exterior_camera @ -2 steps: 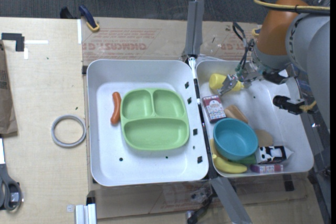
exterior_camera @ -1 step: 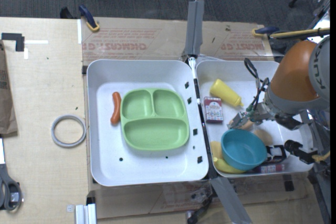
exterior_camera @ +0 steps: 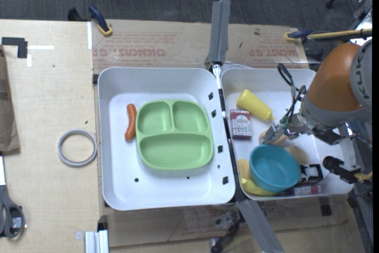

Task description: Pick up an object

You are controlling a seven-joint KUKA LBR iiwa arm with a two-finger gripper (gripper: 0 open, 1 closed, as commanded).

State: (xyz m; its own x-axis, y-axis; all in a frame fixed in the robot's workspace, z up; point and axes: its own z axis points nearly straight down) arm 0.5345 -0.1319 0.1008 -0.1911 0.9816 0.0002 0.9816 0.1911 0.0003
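Hovering gripper (exterior_camera: 273, 134) nr blue bowl (exterior_camera: 273, 166) rim.

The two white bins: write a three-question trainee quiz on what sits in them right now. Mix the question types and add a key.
1. True or false: the green divided plate lies in the left bin.
2. Multiple choice: what lies directly beside the plate, toward the left wall of its bin? A) the orange hot dog B) a spoon C) a cup
3. Fill in: the gripper is low in the right bin, just above the rim of the ____ bowl.

Key: 1 true. 2 A. 3 blue. Also in the right bin: a yellow bottle and a small red box.
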